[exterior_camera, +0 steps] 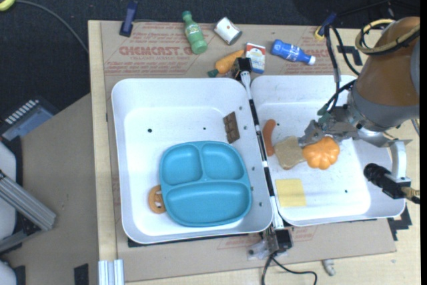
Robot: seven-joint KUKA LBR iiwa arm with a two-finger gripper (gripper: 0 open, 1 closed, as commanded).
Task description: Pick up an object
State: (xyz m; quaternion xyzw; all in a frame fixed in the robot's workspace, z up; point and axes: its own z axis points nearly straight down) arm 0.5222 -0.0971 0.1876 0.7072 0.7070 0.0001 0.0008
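The right white bin (293,100) holds an orange pumpkin (323,153), a tan flat piece (287,152) touching its left side, a reddish sausage (269,135) by the left wall and a yellow square (291,193) near the front. My gripper (319,133) reaches in from the right and sits low at the pumpkin's upper left edge, between the pumpkin and the tan piece. Its tips are dark and small against the bin, and nothing is seen lifted.
The left bin (167,110) holds a blue divided plate (203,182), a brown chocolate piece (231,127) and a pretzel (156,199) half under the plate. Behind the bins lie a green bottle (195,33), a white can (227,30), a blue bottle (292,52) and a small carton (255,57).
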